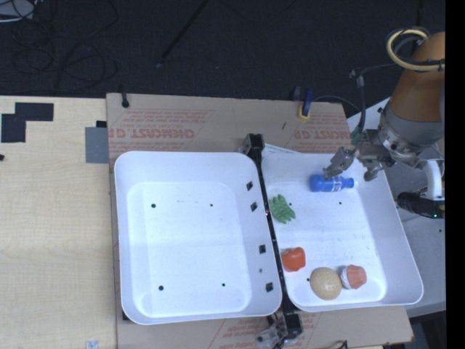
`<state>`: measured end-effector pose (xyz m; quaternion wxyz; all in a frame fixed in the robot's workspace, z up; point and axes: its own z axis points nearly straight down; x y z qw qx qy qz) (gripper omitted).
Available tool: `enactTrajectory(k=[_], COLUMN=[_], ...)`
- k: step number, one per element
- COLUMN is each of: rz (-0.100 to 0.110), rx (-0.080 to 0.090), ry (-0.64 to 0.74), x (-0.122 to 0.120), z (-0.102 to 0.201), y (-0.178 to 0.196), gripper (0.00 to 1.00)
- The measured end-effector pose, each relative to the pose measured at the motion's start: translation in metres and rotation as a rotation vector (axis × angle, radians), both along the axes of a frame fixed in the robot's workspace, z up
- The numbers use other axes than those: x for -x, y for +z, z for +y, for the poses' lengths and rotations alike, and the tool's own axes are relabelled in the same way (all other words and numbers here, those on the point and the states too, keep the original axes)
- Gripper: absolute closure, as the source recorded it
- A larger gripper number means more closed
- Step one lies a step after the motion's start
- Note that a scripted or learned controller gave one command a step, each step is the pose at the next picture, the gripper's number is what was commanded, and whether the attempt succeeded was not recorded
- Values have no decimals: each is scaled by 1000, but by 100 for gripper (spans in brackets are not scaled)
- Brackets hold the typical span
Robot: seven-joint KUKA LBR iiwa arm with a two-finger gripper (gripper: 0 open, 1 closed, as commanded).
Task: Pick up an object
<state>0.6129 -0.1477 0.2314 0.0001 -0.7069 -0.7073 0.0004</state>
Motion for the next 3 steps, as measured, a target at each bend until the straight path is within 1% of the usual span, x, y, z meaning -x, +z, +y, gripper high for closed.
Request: enactTrajectory(k=[1,2,3], rz=[13,4,-5], rx=[-4,-2,2], ry=[-4,1,3], x=[72,99,20], z=[-29,25,-10], y=[-119,-146,-143], gripper=[0,0,0])
